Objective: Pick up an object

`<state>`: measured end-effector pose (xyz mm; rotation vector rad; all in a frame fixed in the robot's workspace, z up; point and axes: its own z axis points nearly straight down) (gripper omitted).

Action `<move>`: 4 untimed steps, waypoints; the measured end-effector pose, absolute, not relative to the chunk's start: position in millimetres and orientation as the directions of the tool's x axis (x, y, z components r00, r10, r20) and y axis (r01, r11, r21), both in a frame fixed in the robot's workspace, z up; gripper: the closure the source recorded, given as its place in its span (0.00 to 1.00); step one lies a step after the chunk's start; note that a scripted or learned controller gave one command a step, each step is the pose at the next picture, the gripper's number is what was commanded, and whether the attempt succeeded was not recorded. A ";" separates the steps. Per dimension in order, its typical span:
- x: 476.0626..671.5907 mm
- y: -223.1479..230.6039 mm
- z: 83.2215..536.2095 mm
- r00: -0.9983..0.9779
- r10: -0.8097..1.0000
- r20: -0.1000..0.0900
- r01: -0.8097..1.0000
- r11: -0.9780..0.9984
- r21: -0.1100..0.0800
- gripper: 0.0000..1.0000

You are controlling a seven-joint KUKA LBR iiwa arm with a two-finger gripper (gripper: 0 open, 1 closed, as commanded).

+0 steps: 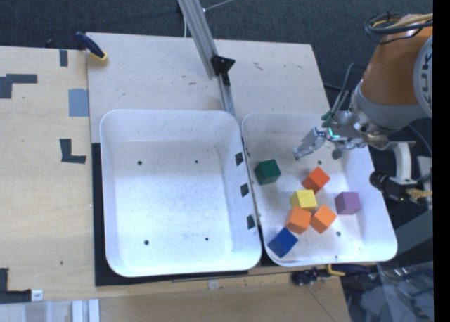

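In the right bin [365, 240] lie several small blocks: a green cube [267, 171], an orange cube [318, 178], a yellow cube [305, 199], a purple cube [347, 203], two more orange cubes [298, 220] [323, 218] and a blue cube [283, 242]. My gripper [306, 149] hangs over the upper part of this bin, above and a little left of the top orange cube. Nothing shows between its fingers.
The left bin [172, 190] sits beside the right one, sharing a rim at the middle. A slanted metal rail [200, 29] runs down from the top to the bins' junction. A blue and yellow clamp [91, 45] lies at the board's far left corner.
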<state>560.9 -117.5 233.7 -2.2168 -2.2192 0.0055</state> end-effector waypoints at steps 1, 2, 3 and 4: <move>561.7 -117.7 236.1 -0.003 1.000 0.000 1.000 0.003 -0.002 0.00; 553.9 -121.3 189.0 0.000 1.000 0.000 1.000 0.000 -0.007 0.00; 553.7 -118.5 126.8 -0.001 1.000 -0.001 1.000 0.001 -0.003 0.00; 558.2 -120.3 117.7 0.000 1.000 -0.005 1.000 0.001 0.014 0.00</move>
